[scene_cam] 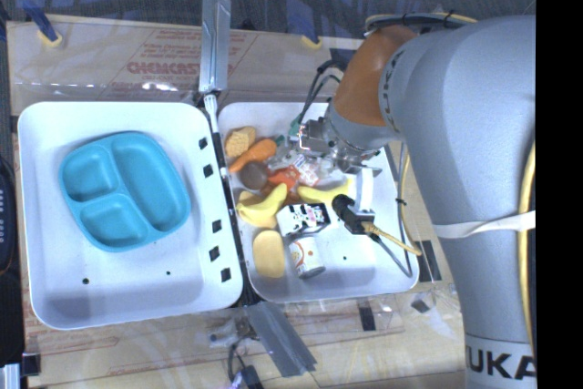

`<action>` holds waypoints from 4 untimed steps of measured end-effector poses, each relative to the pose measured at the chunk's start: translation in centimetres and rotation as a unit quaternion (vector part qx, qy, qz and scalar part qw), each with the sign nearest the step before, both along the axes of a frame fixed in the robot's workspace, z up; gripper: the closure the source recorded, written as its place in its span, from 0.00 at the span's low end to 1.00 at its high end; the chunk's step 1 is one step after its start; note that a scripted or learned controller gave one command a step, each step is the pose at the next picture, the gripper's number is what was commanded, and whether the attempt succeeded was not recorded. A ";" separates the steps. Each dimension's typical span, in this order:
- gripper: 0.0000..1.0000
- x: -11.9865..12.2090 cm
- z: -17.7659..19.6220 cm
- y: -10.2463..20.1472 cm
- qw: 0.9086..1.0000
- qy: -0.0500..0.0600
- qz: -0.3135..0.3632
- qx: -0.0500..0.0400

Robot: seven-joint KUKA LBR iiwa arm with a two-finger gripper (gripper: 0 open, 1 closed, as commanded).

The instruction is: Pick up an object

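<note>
Camera view puts our gripper (314, 141) low in the right bin (387, 273), down among the heaped food near a carrot (255, 152) and banana (258, 207); we cannot tell what state it is in. Nothing looks lifted, so we judge the pick not done. The blue tray (125, 188) sits in the left bin (46, 287). We read "KUKA" on the arm (474, 141).

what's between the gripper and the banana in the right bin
Nothing separate stands between them: the gripper is down in the crowded pile, beside the banana. The orange carrot, a brown item and the small carton crowd around it.
</note>
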State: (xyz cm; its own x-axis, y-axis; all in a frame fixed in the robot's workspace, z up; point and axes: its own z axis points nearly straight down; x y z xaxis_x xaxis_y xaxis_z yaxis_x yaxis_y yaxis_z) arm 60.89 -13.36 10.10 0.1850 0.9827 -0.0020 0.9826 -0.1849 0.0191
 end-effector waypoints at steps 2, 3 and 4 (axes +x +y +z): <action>0.00 4.2 -0.1 -0.4 0.998 0.007 0.063 0.001; 0.00 4.9 -0.3 -4.9 0.999 0.013 0.047 0.005; 0.00 3.4 4.2 0.4 0.997 0.009 0.080 0.003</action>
State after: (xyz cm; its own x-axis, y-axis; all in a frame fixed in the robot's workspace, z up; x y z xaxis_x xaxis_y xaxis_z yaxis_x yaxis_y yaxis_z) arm 64.25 -12.96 14.35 0.0257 0.9997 0.0018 0.9997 -0.0257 0.0014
